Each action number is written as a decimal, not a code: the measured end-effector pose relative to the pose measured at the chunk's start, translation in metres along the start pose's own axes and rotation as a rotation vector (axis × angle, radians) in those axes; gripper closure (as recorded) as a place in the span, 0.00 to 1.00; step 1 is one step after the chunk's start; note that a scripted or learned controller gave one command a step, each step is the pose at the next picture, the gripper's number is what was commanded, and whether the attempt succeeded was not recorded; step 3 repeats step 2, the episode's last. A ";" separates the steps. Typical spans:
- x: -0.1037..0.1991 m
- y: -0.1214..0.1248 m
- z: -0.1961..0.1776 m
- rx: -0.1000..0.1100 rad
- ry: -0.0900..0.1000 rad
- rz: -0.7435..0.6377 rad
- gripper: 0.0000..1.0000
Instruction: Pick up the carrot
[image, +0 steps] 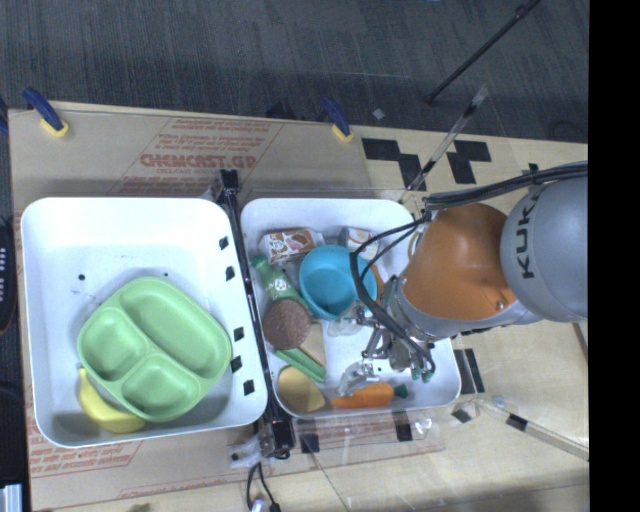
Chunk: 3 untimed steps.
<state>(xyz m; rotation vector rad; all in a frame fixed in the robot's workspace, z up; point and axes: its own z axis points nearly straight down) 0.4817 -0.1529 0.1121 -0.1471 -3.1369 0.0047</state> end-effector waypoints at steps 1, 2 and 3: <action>-0.004 -0.045 0.018 -0.003 -0.011 0.098 0.00; -0.005 -0.044 0.008 -0.001 -0.011 0.093 1.00; -0.005 -0.044 0.008 -0.001 -0.011 0.093 1.00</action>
